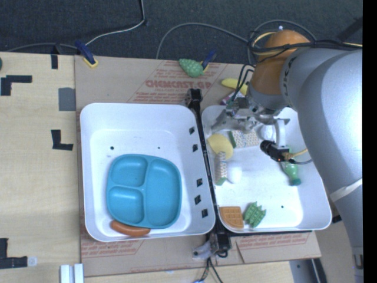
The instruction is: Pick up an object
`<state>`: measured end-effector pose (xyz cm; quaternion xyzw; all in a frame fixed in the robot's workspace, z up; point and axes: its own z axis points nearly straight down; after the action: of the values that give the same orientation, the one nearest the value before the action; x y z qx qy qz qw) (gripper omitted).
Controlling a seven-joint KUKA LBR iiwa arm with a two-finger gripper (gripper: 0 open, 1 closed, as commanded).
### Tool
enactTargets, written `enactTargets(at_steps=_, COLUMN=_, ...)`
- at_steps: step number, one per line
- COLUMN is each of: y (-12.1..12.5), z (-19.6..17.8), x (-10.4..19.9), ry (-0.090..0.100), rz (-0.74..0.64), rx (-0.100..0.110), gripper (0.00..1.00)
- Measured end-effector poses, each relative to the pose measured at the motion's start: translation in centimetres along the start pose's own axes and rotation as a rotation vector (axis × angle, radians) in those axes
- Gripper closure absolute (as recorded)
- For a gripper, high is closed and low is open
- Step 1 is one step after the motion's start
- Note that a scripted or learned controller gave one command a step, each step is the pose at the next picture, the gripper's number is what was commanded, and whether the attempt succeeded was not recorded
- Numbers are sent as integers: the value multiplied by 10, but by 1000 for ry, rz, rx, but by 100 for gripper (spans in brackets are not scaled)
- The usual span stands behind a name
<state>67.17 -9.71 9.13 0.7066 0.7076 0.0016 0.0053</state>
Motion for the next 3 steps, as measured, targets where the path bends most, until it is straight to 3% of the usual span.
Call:
enactTargets(at_steps=1, y=-16, z=-2, x=1, ry=-1, rz=-1, rx=-12, gripper=0)
enactTargets(at_steps=2, y=0, z=0, x=2, ry=2, rz=0, rx=0, gripper=0)
enactTargets(at_steps=3, y=0, z=1, x=1, ry=3, rz=-1, rx=1, gripper=0)
